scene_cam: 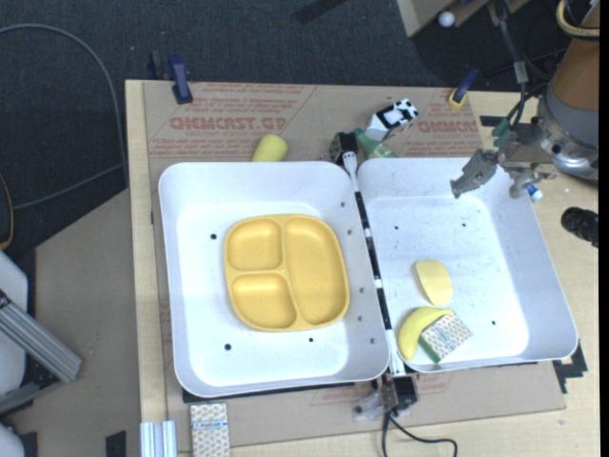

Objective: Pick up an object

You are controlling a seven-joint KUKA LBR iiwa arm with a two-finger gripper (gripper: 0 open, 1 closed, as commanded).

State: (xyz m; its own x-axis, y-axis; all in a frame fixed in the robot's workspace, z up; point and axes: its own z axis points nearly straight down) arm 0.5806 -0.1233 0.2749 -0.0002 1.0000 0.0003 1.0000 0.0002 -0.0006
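Observation:
In the right bin (514, 255) lie a pale yellow oval piece (433, 279), a banana (415, 329) and a small patterned block (447, 335) that leans against the banana, all near the bin's front left. A yellow divided plate (285, 272) rests in the middle of the left bin (190, 208). My gripper (497, 179) hovers over the right bin's far right corner, well away from those objects. It is open, and nothing sits between its fingers (472, 173).
On the bench behind the bins lie a small yellow object (270, 148) and a black-and-white toy (395, 115) with a green item (374, 147) beside it. Blue clamps (179, 78) grip the bench's far edge. A patterned card (209, 428) lies at the front.

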